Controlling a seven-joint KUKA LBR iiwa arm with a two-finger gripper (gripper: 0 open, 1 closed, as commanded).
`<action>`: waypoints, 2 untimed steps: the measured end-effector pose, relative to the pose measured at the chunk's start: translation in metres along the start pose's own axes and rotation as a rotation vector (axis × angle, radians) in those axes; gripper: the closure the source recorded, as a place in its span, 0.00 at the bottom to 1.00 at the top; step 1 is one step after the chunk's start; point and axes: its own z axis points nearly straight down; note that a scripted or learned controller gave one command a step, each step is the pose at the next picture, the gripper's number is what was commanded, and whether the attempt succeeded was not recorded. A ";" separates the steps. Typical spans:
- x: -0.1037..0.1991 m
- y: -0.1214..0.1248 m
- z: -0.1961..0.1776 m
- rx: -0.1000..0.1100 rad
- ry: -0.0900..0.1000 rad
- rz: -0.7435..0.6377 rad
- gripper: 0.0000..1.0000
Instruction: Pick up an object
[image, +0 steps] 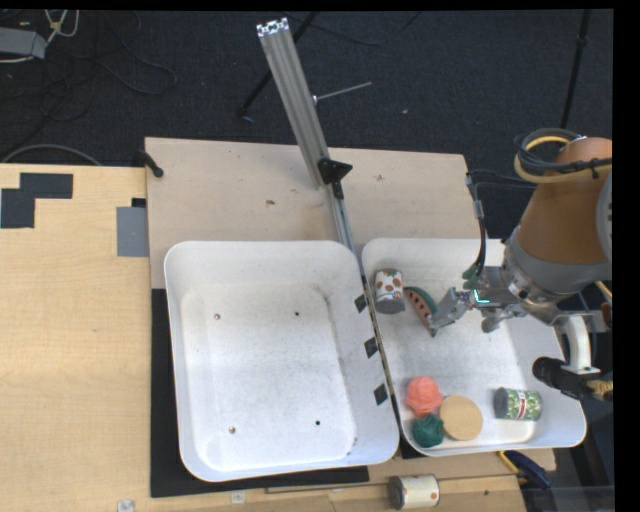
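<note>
The right bin holds all the loose objects. Closest to the gripper is a small green and red curved piece, lying on the bin floor just left of the gripper's tip; whether the two touch cannot be told. Just left of that piece, against the bin's left wall, stands a small can with a red and white patterned label.

Along the near side of the same bin lies a cluster: a pink-red lumpy object, a dark green object just nearer than it and touching it, and a round tan disc just right of both. Further right, apart from the cluster, a small can with a green and white label lies on its side near the bin's near right corner. These four are well apart from the gripper.

The gripper hangs low over the middle of the right bin, pointing left, at the end of the arm, which comes in from the right with its orange band above the grey wrist. Nothing can be seen between its fingers, and whether the jaws stand apart or together cannot be told at this size.

The left bin lies beside the right one, their walls meeting along the middle. A slanted aluminium bar rises from the far side of the bench. A small cylinder lies on the bench just near of the bins.
</note>
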 end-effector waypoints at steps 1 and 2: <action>-0.001 0.001 -0.002 -0.004 -0.001 0.004 0.00; -0.002 0.007 0.047 0.001 0.000 0.002 0.00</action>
